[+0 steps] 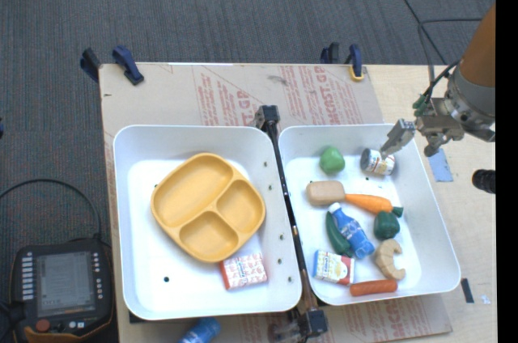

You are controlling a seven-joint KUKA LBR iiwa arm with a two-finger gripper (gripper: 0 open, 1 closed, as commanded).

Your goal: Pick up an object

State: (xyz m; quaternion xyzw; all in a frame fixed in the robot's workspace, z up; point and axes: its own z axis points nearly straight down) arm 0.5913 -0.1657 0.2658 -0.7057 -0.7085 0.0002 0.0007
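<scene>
- The arm [477,66] comes in from the right, its gripper [417,135] above the right bin's [441,228] far right corner.
- One finger [396,137] slants down-left, its tip just beside a small can [377,163]; the other finger sits nearer the wrist, and the gap between them looks open, though the slanted view makes this hard to judge.
- Nothing sits between the fingers.
- The can lies on its side on the bin floor, near a green ball [332,160].
- Also in the right bin: a tan bread piece [324,192], a carrot [370,202], a blue bottle [351,230], a green pepper [387,225], a dark green vegetable [334,235], a small carton [333,267], a tan bracket-shaped piece [390,260] and a second carrot [374,287].
- The left bin [133,163] holds a yellow divided plate [208,206] and a red-and-white box [244,271], just beside the plate's near edge.
</scene>
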